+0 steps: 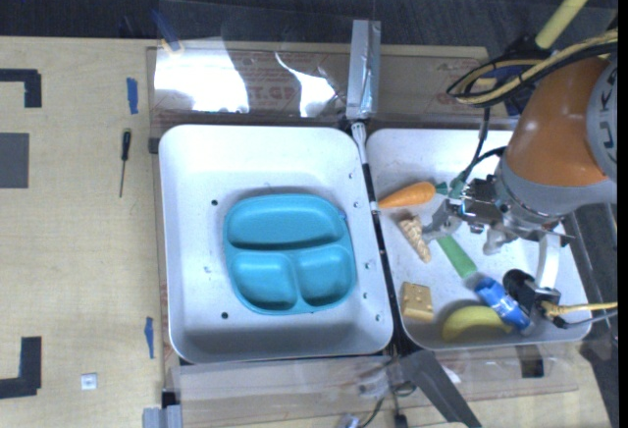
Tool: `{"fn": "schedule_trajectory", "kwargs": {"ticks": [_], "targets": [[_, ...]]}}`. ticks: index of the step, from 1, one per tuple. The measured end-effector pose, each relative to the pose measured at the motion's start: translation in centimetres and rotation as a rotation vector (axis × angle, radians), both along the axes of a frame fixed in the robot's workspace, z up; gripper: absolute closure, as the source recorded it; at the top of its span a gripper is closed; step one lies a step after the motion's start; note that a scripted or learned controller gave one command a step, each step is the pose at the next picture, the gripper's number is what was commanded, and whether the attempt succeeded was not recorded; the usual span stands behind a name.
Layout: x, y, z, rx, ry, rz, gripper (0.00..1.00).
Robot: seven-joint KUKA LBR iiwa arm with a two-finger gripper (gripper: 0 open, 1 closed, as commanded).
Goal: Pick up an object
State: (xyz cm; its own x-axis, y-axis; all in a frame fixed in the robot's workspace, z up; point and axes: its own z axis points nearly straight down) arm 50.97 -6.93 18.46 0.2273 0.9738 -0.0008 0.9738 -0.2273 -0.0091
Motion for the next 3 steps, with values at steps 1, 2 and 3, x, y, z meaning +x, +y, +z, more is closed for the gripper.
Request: {"fn": "schedule_trajectory", "kwargs": {"ticks": [1, 2, 3], "targets": [[0.0, -2.1, 14.3, -0.002, -0.016, -0.004, 0.0], [-1.3, -0.2, -0.4, 0.0, -0.002, 0.05, 0.0], [4.0, -2.8, -9.6, -0.001, -0.017, 0.169, 0.0]]}}
